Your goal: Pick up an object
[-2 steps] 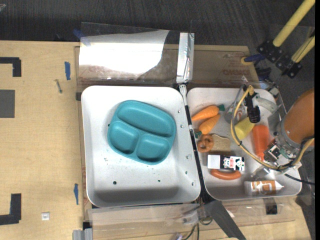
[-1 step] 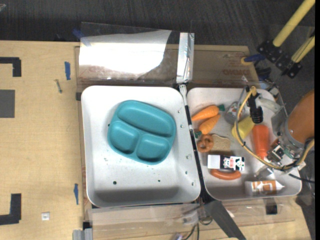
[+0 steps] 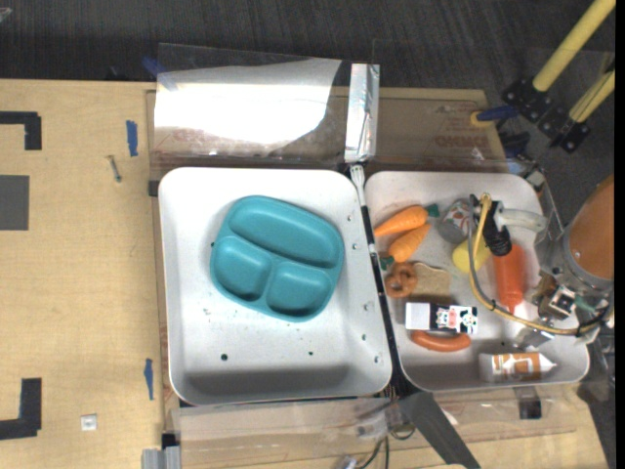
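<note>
The right bin [image 3: 576, 371] holds several small things. Two orange carrots [image 3: 402, 225] lie at its top left, with a brown pretzel-like piece [image 3: 400, 280] below them. A small black-and-white carton [image 3: 441, 318] sits over a red sausage [image 3: 439, 341]. An orange bottle [image 3: 509, 272] stands near the middle beside a yellow piece [image 3: 465, 256], and a white bottle with an orange label [image 3: 516, 364] lies at the bottom right. My gripper [image 3: 559, 303] hangs over the bin's right side, beside the orange bottle, below the arm's orange band [image 3: 596, 233]. Nothing is visibly held.
The left bin [image 3: 186, 291] carries a teal divided plate [image 3: 277, 256]. A yellow cable [image 3: 480, 262] loops from the gripper across the right bin. A clear sheet [image 3: 244, 106] lies behind the left bin. Yellow and black bars [image 3: 571, 47] stand at the top right.
</note>
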`<state>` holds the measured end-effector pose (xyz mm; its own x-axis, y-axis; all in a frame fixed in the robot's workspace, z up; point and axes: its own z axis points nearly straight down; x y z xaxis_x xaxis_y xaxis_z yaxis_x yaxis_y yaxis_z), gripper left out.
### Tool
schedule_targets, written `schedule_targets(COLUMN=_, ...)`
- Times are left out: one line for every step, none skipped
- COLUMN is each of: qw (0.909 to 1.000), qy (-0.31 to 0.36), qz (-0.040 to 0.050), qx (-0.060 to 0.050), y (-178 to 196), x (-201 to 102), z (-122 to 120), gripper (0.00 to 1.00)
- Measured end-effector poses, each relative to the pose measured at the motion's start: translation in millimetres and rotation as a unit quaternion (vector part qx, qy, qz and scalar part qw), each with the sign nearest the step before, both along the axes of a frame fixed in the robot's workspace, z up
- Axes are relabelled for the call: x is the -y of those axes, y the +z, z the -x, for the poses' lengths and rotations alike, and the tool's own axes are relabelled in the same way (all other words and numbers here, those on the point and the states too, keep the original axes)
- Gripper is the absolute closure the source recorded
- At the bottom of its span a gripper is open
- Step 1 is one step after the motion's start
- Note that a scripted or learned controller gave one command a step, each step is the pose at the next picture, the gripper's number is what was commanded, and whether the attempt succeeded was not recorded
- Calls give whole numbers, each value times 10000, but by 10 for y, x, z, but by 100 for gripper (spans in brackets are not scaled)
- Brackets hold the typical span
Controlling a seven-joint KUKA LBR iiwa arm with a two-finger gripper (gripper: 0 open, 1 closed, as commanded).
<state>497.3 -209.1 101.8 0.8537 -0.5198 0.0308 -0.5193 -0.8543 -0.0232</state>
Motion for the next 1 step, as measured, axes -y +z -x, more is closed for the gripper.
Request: schedule_targets(qw=9847, qy=1737, qz=34, qx=-163, y=-92, x=110, z=-65, gripper=0)
